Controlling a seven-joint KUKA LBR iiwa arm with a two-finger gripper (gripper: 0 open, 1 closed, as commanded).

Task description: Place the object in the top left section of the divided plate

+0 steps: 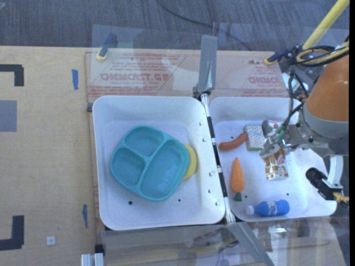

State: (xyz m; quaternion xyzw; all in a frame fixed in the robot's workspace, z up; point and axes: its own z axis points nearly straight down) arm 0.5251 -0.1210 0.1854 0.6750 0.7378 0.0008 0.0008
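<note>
A teal divided plate [150,162] lies in the left bin [111,115], with its top left section [143,142] bare. My gripper [274,144] hangs over the right bin [252,111], above a small printed packet [254,137] and a red-and-white wrapper [276,169]. An orange carrot [237,174], a brown sausage [232,143] and a blue bottle [269,208] also lie in that bin, left of and below the gripper.
A yellow disc [192,160] sticks out from under the plate's right edge. A raised divider [213,157] separates the two bins. The arm's orange band [330,90] looms over the right bin's far right side.
</note>
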